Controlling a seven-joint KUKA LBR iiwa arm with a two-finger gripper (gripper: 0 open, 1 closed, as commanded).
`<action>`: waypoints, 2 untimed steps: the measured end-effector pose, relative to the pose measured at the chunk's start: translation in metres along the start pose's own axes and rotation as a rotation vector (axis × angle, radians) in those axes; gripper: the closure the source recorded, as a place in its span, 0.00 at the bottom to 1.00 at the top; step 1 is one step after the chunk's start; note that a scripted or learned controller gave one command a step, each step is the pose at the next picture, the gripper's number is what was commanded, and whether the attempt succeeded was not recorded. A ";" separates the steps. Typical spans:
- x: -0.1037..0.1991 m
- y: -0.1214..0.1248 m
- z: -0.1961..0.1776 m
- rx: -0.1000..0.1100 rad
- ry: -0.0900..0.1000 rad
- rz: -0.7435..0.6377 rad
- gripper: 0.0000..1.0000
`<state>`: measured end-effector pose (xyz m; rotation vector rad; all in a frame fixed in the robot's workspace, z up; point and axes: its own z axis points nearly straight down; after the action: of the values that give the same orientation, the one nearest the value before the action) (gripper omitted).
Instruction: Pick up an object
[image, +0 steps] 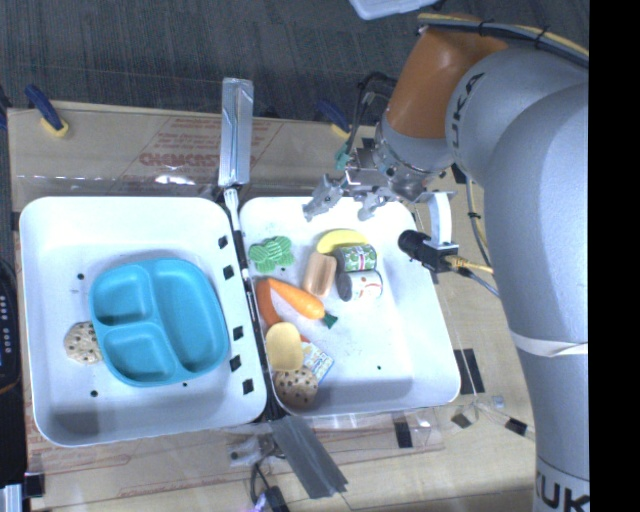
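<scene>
Right bin (420, 340); jaws (346, 204) spread, empty.

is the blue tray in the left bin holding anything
Empty: the blue tray shows bare compartments. The cookie lies beside it, on the left bin's floor.

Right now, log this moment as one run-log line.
gripper: open, holding nothing, above right bin's far edge | nearest: banana, can | carrot: untouched | left bin: blue tray, cookie
</scene>
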<state>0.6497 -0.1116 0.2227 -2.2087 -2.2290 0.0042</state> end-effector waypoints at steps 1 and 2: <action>-0.020 -0.033 0.110 -0.006 -0.001 -0.143 0.00; 0.001 -0.093 0.131 -0.003 -0.001 -0.184 0.00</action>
<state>0.5559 -0.1114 0.0918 -1.9966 -2.4243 0.0022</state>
